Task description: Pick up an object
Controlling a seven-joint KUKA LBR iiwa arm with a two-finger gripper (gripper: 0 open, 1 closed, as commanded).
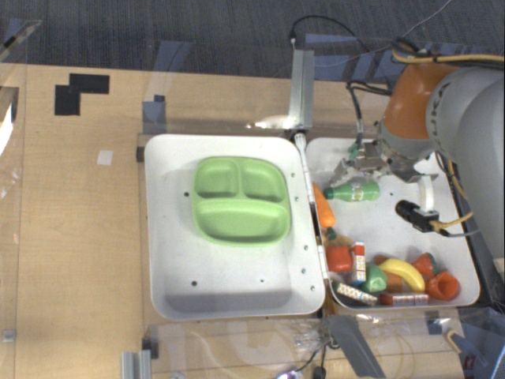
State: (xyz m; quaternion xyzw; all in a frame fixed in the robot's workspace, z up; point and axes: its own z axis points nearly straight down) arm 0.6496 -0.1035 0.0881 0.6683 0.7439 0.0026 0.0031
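Green bottle [355,191] lies on its side in the far half of the right bin [375,226], cap end toward the bin's left wall, roughly mid-width. Gripper [363,170] sits right over it at the bottle's far side. Jaws look spread wide w/ nothing clamped between them; can't tell if they touch the bottle.

Orange carrot [322,206] lies along the same bin's left wall, just beside the bottle's cap end. Rest of the clutter is packed at the near edge: red pepper [339,257] near the left wall, yellow banana [401,272] about mid-edge, red cup [443,287] in the near right corner, well apart from the bottle.

Left bin [170,235] holds a green divided plate [241,200], flat, approx centre, a bit toward the far edge.
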